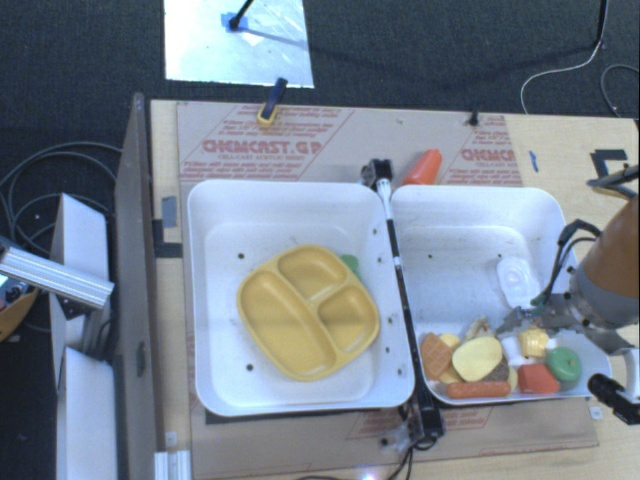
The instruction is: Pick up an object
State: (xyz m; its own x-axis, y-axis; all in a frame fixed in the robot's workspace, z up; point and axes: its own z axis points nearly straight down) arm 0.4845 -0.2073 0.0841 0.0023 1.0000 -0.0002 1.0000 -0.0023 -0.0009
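Note:
Several toy food pieces lie heaped in the front right corner of the right bin (470,218): a pale yellow oval piece (477,356), an orange ridged piece (437,353), a long orange-red piece (478,390), a red piece (537,376), a green round piece (565,365) and a small yellow piece (535,342). A whitish translucent object (513,278) lies just behind the heap. My gripper (530,320) hangs low over the heap's right part, beside the small yellow piece, below the arm's orange band (612,258). I see nothing clearly between its fingers.
The left bin (230,228) holds a yellow divided plate (308,311) with a green piece (349,264) peeking from behind it. A black-and-white bar (392,238) runs along the wall between the bins. An orange carrot-like piece (422,167) lies on the bench behind them.

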